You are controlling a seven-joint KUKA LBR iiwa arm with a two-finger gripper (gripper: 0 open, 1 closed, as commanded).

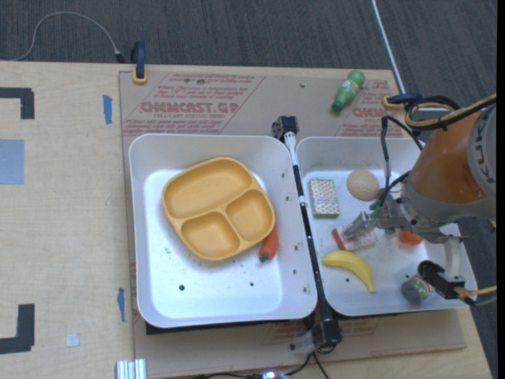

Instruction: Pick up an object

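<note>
My gripper (360,229) hangs low in the right bin (394,153), near its middle, on the grey arm with the orange band (446,168). Just below it lies a yellow banana (352,266). A small red piece (338,238) lies at its left, and something pale and flat (360,244) shows right under it. A tan egg-shaped thing (363,185) and a green-and-white block (323,198) lie behind it. A small orange-red item (409,238) peeks out under the wrist. I see nothing clearly held.
A greyish-green can (415,290) lies at the right bin's front right. The left bin (221,302) holds a yellow divided plate (218,207) with a red-orange carrot-like toy (268,246) beside it. A green bottle (348,90) lies on the board behind the bins.
</note>
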